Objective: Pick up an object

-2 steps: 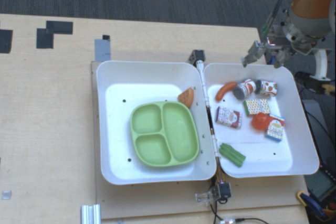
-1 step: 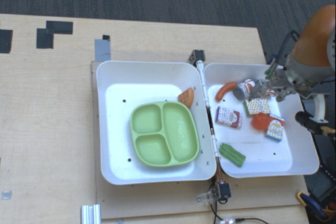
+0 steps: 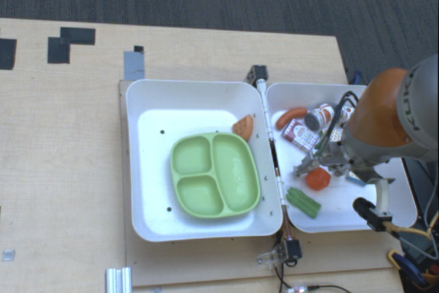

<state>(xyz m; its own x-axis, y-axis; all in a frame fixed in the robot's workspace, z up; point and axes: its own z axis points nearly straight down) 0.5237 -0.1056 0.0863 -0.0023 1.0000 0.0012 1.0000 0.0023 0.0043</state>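
Camera view has the tool low over the red tomato-like toy in the right bin, looks like mid-approach, can't tell its opening, so next it needs to close squarely on it.

The pale wooden bench is carrying two shallow white bins side by side, the left bin and the right bin touching along their inner rims. Black tape patches are sitting near the bench's far left, and a small grey block is lying just behind the left bin.
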